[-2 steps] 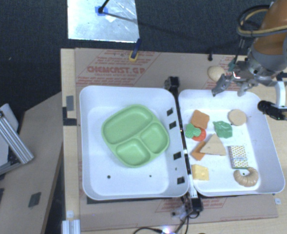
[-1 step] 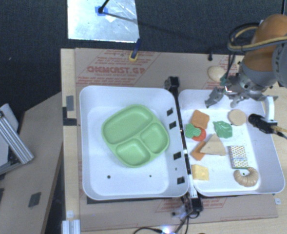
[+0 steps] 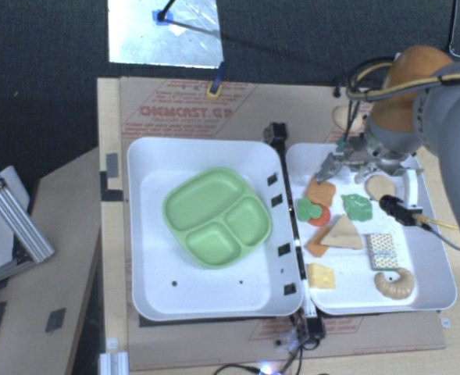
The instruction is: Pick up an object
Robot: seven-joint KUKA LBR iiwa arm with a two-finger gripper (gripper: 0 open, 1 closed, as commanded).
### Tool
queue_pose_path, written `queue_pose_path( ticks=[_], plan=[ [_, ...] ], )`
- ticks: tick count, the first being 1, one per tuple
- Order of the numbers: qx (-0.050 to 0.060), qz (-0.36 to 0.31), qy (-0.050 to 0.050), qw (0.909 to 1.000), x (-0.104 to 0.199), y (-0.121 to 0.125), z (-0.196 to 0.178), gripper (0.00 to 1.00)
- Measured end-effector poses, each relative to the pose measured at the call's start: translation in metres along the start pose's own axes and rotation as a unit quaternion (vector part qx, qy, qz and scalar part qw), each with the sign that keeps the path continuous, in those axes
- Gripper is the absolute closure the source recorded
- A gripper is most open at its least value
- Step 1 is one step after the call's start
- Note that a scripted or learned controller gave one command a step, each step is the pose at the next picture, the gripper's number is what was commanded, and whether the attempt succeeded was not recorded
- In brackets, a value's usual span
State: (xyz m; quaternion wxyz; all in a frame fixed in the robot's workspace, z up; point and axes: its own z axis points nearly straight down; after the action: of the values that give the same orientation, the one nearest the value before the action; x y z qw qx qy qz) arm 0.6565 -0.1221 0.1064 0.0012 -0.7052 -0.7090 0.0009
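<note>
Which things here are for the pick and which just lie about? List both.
For the pick: gripper; orange piece; green piece; tan wedge; yellow square.
Lying about: green divided plate; left bin; foil sheet.

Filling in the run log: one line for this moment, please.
gripper: low in right bin, above orange piece | nothing seen held | green divided plate: left bin

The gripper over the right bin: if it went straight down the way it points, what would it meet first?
Probably the orange piece, just below the gripper; depth is unclear, so it could land on the bin floor beside it.
</note>
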Motion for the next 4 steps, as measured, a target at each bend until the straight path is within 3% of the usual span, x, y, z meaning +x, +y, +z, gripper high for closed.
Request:
queue_pose_path(
  ticks=[1, 2, 4],
  plan=[
    [-0.002, 0.000, 0.000, 1.0000, 0.001, 0.001, 0.022, 0.00],
    [-0.006, -0.001, -0.001, 1.0000, 0.001, 0.003, 0.008, 1.00],
    [-0.006, -0.001, 0.000, 1.0000, 0.022, 0.012, -0.099, 1.00]
  ],
)
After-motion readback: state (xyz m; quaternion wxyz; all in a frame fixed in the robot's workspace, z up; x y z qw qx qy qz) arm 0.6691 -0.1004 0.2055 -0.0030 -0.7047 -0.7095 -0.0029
